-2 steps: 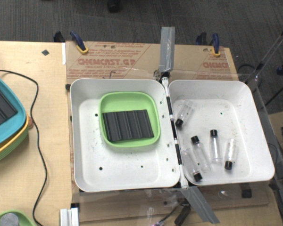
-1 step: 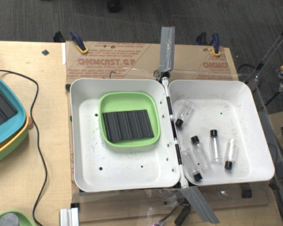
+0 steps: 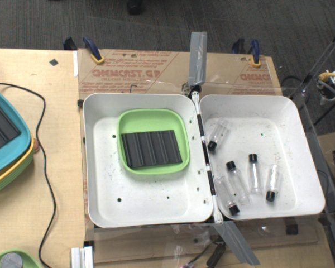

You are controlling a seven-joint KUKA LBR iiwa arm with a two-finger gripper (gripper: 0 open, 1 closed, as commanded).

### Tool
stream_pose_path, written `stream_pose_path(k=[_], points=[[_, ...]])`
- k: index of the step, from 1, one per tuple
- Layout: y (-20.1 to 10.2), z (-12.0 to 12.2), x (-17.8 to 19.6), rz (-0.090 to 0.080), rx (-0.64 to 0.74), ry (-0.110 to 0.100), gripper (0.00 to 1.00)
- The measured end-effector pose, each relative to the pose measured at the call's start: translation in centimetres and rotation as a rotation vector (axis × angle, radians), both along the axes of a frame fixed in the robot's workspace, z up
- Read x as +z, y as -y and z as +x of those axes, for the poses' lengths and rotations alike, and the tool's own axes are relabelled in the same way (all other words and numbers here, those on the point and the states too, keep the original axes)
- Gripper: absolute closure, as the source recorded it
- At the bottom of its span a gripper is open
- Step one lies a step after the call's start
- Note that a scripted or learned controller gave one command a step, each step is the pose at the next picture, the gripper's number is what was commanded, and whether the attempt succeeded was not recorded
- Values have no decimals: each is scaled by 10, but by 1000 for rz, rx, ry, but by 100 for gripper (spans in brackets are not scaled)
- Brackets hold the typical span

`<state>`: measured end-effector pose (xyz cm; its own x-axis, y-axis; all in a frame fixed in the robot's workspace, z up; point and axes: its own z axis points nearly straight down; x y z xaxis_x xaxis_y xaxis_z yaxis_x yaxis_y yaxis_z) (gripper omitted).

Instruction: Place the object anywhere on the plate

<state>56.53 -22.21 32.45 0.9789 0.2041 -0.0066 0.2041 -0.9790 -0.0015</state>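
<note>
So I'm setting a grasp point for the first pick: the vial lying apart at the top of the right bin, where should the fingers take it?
Probably at mid-body, from straight above. The vial lies flat and slanted in the right bin, black cap at its lower left end, nothing touching it. Close the fingers across its narrow width, turned square to its long axis. The clear tube may be slippery.

A lab: clear vials (image 3: 254, 172) in bench bins (image 3: 301, 127), clamped cardboard (image 3: 156, 71).
</note>
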Motion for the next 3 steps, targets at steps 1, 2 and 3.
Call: stream_pose_path(k=[1, 2, 3], points=[[0, -9, -32, 0, -6, 0, 0], [0, -14, -59, 1, -8, 0, 0], [0, -34, -51, 2, -9, 1, 0]])
